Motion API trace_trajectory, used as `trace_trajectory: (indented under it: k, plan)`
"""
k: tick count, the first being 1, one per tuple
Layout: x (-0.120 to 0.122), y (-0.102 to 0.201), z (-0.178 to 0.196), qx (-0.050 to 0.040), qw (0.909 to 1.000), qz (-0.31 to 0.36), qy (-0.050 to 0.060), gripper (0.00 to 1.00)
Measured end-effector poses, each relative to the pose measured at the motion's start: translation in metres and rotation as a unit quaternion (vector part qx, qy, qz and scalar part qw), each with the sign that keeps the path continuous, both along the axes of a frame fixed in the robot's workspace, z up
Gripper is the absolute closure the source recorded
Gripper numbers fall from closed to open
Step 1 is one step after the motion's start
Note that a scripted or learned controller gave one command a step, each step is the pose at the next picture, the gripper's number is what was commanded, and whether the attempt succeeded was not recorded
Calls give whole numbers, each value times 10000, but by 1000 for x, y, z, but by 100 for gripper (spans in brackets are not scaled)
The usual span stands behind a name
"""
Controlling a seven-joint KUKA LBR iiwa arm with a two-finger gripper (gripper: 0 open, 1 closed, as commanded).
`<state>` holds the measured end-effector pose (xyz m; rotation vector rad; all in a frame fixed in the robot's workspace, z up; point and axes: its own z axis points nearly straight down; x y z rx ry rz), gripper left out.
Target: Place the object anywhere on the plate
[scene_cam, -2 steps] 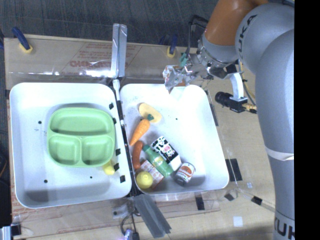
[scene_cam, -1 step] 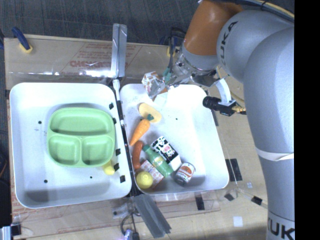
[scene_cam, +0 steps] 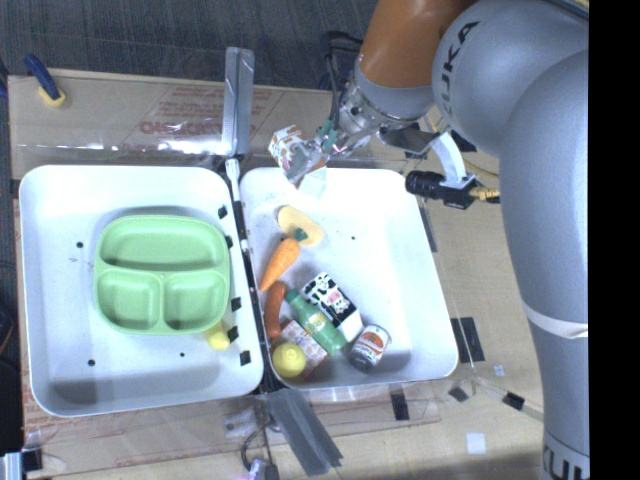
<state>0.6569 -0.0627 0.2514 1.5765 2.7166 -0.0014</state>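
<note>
We saw the green plate [scene_cam: 163,275], a three-compartment tray, resting in the middle of the left bin [scene_cam: 50,193], with a small yellow piece [scene_cam: 217,340] on the bin floor just off its near right corner. In the right bin [scene_cam: 400,218] a banana slice [scene_cam: 301,225] lay near the far left corner, a carrot [scene_cam: 280,263] beside the left wall, and a green bottle [scene_cam: 318,329], a milk carton [scene_cam: 331,299], a lemon [scene_cam: 289,359] and a can [scene_cam: 369,347] clustered toward the near edge. Above that bin's far rim the gripper [scene_cam: 318,158] held a small red-and-white carton [scene_cam: 289,148] between its fingers, lifted clear of the bin.
</note>
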Motion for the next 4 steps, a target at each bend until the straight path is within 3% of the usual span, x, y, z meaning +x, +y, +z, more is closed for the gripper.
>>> trace_trajectory:
  k: [1,2,3,4]
  plan:
    - [-37,62,-36,0,9999,144,19,100]
    - [-81,154,-61,-1,9995,-304,23,100]
    - [-80,153,-60,-1,9995,-313,18,0]
    - [-33,99,-28,-1,10000,24,2,0]
